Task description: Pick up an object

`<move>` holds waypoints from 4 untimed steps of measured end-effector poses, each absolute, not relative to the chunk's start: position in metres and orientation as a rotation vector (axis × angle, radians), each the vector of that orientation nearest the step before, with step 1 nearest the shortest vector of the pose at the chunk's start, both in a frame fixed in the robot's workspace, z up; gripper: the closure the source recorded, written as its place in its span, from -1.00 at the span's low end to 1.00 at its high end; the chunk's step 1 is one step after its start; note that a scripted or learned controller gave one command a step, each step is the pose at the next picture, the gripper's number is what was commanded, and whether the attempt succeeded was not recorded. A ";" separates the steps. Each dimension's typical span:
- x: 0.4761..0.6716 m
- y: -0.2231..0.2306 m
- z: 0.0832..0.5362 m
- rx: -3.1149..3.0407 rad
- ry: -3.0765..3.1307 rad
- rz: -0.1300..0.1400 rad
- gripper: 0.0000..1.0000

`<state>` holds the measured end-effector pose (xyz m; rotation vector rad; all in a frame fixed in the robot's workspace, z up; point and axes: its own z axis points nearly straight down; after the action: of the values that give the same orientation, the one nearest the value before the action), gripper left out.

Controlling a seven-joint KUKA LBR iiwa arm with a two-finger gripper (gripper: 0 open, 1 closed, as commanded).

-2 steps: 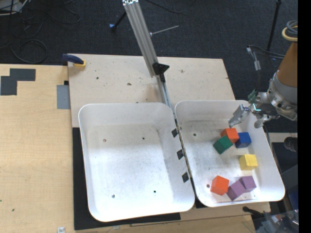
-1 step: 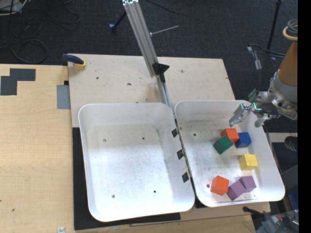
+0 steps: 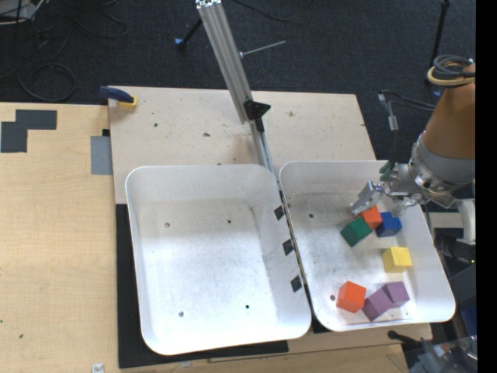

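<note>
My hand (image 3: 378,201) is low in the right white bin (image 3: 326,185), over a cluster of blocks.
Hand sits directly above the small orange block (image 3: 372,217), which touches the green cube (image 3: 356,231) and blue cube (image 3: 389,224); I cannot tell its opening. Yellow cube (image 3: 397,258) lies near; larger orange cube (image 3: 351,296) and two purple blocks (image 3: 386,299) rest by the near rim.

The gripper (image 3: 373,202) covers the top of 1 small orange block (image 3: 373,217); its fingertips blur together, so their spacing is unclear.
</note>
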<state>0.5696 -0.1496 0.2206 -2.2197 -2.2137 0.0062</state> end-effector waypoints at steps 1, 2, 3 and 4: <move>0.559 -0.150 0.172 -2.216 -2.216 0.007 -1.00; 0.563 -0.151 0.115 -2.217 -2.214 0.007 -1.00; 0.564 -0.153 0.128 -2.227 -2.209 0.004 1.00; 0.573 -0.157 0.176 -2.221 -2.225 -0.002 1.00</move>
<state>0.5731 -0.1573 0.1765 -2.2208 -2.2246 -0.0018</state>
